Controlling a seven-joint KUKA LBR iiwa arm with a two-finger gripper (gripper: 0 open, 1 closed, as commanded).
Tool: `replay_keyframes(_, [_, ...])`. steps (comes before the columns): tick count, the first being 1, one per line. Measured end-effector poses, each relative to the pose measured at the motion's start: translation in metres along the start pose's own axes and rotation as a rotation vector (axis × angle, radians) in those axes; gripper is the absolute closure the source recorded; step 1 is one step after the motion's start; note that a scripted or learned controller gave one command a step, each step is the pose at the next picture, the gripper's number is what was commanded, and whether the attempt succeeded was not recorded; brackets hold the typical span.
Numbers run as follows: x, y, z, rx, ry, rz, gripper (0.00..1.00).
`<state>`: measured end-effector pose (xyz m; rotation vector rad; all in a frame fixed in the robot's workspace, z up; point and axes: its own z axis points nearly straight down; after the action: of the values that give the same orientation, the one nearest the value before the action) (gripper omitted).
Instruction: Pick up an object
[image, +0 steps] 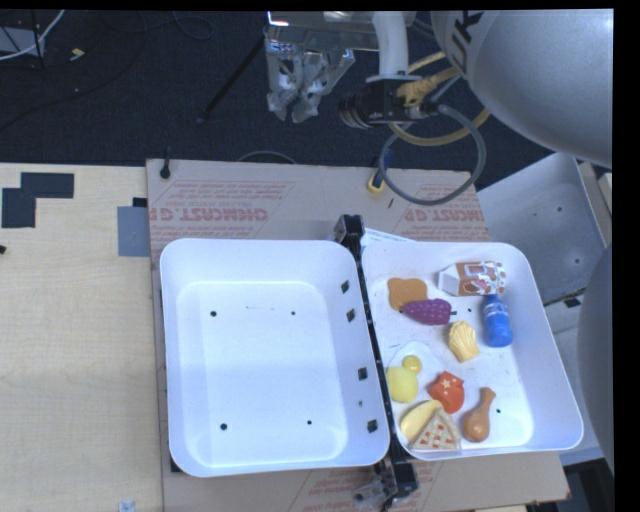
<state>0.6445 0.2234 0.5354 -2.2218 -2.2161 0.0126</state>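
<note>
Nine toys (450, 365) in right bin (555, 400), well below raised gripper (297, 100); gripper state unclear.

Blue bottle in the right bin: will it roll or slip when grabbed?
The blue bottle lies on its side and looks round, so a sideways nudge would probably roll it. Its glossy, hard-looking surface may slip between fingers. It almost touches the small carton and the yellow piece, which could block or shift.

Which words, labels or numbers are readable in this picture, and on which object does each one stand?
"CHEMCAST", as far as I can read it, upside down in red on the brown board under the bins.
Carton print: too small to read.
Blue bottle: no readable label.
</note>
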Motion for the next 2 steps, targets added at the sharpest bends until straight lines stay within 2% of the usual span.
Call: replay_keyframes(2, [-0.048,0.0,0.0,0.0,0.001,0.001,1.0])
